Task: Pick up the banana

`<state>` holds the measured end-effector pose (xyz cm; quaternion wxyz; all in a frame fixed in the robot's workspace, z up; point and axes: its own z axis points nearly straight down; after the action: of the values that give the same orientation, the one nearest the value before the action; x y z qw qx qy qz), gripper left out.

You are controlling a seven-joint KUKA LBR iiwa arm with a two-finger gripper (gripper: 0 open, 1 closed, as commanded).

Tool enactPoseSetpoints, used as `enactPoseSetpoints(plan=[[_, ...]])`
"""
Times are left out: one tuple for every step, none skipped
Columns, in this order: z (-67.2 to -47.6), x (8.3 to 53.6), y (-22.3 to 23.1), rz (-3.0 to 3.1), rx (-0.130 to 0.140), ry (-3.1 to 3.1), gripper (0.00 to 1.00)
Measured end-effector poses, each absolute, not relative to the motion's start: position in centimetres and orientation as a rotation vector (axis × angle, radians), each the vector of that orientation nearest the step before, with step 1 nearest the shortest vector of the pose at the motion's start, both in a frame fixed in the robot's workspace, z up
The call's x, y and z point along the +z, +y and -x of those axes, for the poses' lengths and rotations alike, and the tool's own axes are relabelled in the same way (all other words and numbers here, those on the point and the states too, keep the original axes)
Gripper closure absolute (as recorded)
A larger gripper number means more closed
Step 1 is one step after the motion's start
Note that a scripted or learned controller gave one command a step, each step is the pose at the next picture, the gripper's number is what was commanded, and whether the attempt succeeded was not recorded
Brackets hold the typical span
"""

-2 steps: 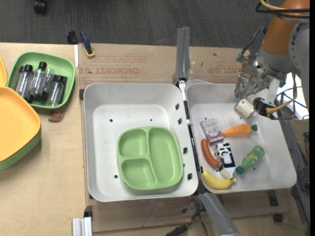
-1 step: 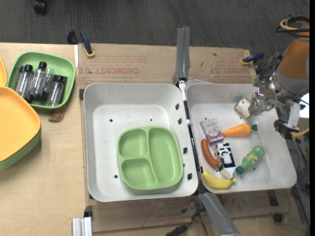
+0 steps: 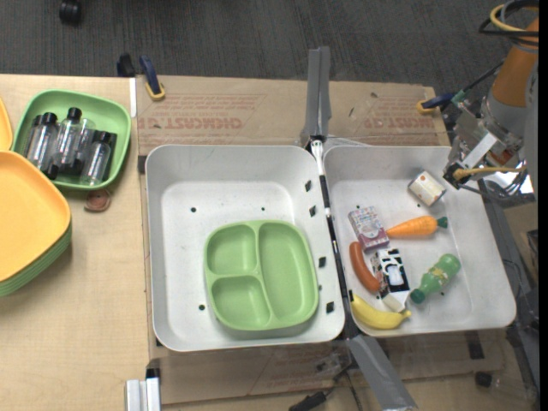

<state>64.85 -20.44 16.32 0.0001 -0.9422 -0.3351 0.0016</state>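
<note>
The bench [image 3: 77,332] is covered with brown cardboard. Two white bins [image 3: 171,229] [image 3: 488,306] are set on it side by side; at its left, stacked orange plates [image 3: 30,221] and a green tray [image 3: 116,131] are placed.

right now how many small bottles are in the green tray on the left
4, standing in a row in the green tray: bottles at and. More could be hidden behind them.
</note>
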Motion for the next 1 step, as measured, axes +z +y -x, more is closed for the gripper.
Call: enactPoseSetpoints(plan=[[-58.97, 13.72, -16.56, 3.117, 0.009, -0.373, 1.00]])
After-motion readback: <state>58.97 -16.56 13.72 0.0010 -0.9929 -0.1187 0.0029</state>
